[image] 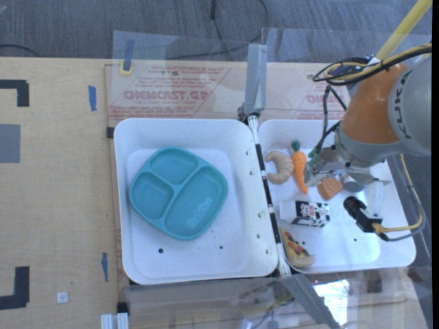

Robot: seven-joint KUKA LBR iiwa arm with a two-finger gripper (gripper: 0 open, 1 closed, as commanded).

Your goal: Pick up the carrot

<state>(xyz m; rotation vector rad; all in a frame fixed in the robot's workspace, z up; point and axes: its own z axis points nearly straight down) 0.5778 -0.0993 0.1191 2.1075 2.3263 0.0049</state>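
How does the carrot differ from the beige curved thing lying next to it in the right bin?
The carrot is orange with a green top; the beige curved piece is pale tan all over. The carrot is straight and tapers to a point; the beige piece bends like a hook. The carrot lies nearer the gripper. Both lie in the right bin, side by side.

The orange carrot (300, 171), green-topped, lies lengthwise in the right bin (391, 249), tip toward the camera.

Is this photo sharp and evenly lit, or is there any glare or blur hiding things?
In the camera view: light is even and soft, shadows faint; the carrot and teal plate read sharply; clear plastic sheeting at the bottom edge glares; the gripper area is dim and slightly soft.
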